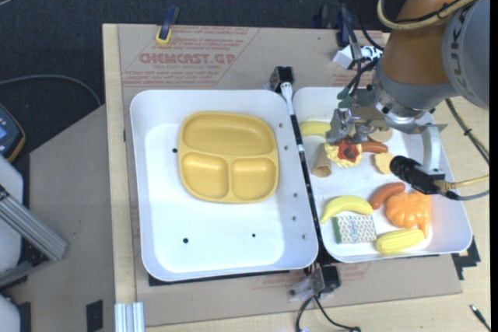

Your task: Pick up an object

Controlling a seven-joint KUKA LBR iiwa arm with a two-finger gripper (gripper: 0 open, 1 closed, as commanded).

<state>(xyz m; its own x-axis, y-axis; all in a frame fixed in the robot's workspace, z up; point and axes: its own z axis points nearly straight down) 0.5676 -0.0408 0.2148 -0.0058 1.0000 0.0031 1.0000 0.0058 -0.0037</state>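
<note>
the tool (345, 138) hung low over the upper left part of the right bin (459, 233), directly above a small red and yellow toy (347, 153), which lay just below its tips, though i could not tell whether it was released or clenched.

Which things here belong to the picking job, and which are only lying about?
Job: gripper; right bin with toy food: banana, corn, pumpkin, sausage, small box.
Lying about: yellow tray in left bin; clamp.
</note>
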